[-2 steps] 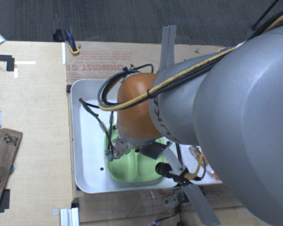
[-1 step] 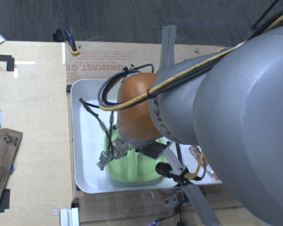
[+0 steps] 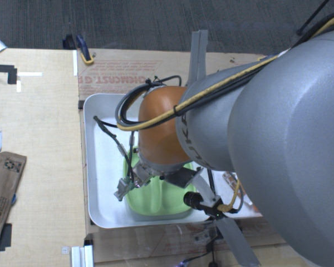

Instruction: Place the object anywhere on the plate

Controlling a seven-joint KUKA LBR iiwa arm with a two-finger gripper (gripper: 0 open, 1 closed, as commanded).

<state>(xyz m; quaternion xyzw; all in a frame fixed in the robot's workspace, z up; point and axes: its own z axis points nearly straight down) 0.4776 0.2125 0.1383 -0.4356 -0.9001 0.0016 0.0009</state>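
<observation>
Green plate [image 3: 156, 202] in the left bin [image 3: 100, 166], mostly hidden under the arm [image 3: 267, 138]. Object not visible. Gripper [image 3: 134, 177] over the plate; can't tell jaws' opening.

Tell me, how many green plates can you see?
1. The green plate lies in the near part of the left white bin, under the arm's orange band. The arm hides much of both bins, so more could be hidden.

Dark grey carpet [image 3: 128, 15] beyond a pale wooden bench [image 3: 39, 149].
</observation>
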